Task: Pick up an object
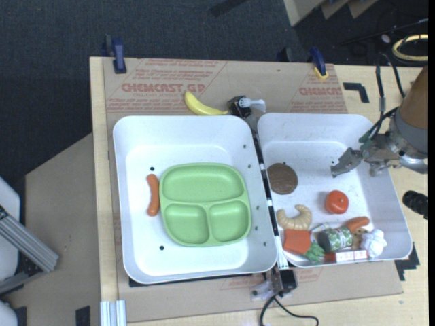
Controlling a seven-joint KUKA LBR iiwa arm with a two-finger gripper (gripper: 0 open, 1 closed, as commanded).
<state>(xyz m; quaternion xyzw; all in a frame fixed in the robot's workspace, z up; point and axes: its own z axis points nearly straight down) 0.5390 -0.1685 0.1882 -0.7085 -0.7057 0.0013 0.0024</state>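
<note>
Fingers (345, 163) hover above and beside the red tomato (336, 202)

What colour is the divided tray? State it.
Light green, plain; the tray shows clearly in the camera view, in the left bin.

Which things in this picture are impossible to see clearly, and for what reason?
- Grey two-finger tool, camera view: too small and blurred to judge its finger opening.
- Grey arm: cut off by the right edge.
- Heap of small mixed items in the right white bin: overlapping, too small to identify.
</note>
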